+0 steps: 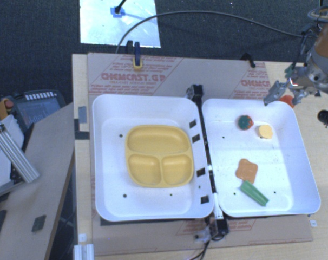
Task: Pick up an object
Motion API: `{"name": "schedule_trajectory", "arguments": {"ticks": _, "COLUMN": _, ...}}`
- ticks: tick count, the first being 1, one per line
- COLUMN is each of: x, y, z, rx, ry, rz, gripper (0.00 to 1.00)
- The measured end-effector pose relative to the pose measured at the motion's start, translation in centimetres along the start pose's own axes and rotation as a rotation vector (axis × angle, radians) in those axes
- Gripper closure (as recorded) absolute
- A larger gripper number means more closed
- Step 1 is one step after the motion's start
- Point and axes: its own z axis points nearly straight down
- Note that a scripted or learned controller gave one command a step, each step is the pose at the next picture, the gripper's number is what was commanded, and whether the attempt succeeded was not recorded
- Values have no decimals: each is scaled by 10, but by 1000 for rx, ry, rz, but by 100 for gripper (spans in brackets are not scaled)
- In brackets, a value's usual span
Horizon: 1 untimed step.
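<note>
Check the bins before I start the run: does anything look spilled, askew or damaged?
Nothing stands out. The yellow tray lies flat in the left bin. The right bin holds four small items lying apart: a green ball, a pale yellow piece, an orange piece and a green stick. The gripper hovers at its far corner.

The arm (323,47) is cut off by the right edge. An orange object (286,98) at the right bin's (304,161) far right corner sits partly hidden behind the gripper (286,92).

bench (83,145), two white bins (148,104) side by side
</note>
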Motion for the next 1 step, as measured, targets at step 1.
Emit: {"name": "schedule_trajectory", "arguments": {"ticks": 1, "x": 1, "y": -1, "z": 62, "rx": 5, "ry": 1, "rz": 1, "gripper": 0}}
